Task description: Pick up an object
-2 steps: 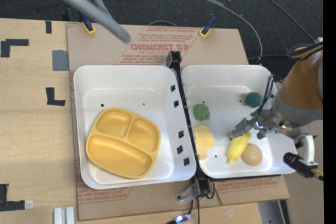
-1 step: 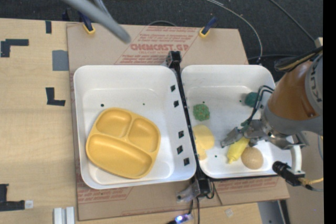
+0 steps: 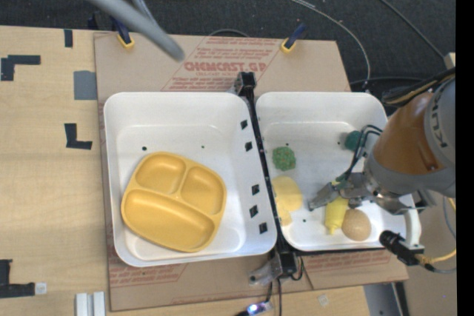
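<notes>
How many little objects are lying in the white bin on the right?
5 visible: a green broccoli-like piece near the divider, a pale yellow lump below it, a yellow piece and tan ball by the gripper, a teal item behind. The arm may hide more.

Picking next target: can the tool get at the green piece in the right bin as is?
Probably yes. The green piece lies by itself on the right bin's floor, nothing on it, and the tool is already in that bin; the divider wall close beside it may crowd a finger.
</notes>
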`<state>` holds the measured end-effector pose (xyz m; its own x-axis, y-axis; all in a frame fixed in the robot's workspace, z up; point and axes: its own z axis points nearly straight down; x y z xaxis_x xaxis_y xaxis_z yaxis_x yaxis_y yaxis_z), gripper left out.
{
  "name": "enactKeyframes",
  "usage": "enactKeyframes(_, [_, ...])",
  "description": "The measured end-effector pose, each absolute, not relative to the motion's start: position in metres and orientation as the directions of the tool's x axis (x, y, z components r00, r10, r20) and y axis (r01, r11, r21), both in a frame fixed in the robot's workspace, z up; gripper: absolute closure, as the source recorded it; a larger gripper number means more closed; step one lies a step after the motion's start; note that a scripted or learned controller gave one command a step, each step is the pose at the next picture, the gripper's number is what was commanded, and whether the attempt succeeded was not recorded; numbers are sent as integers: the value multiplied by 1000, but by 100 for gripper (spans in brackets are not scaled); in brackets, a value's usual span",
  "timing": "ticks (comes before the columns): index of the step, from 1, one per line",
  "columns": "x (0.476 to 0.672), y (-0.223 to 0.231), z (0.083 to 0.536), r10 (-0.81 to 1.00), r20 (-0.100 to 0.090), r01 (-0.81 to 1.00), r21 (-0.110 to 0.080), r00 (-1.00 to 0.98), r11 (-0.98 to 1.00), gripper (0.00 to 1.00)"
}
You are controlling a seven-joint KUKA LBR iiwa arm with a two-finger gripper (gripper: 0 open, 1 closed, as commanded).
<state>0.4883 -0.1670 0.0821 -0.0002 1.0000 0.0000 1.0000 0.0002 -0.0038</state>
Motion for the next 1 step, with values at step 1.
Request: enactKeyframes(1, [489, -168, 91, 1000, 0, 1000, -5, 0, 0, 100])
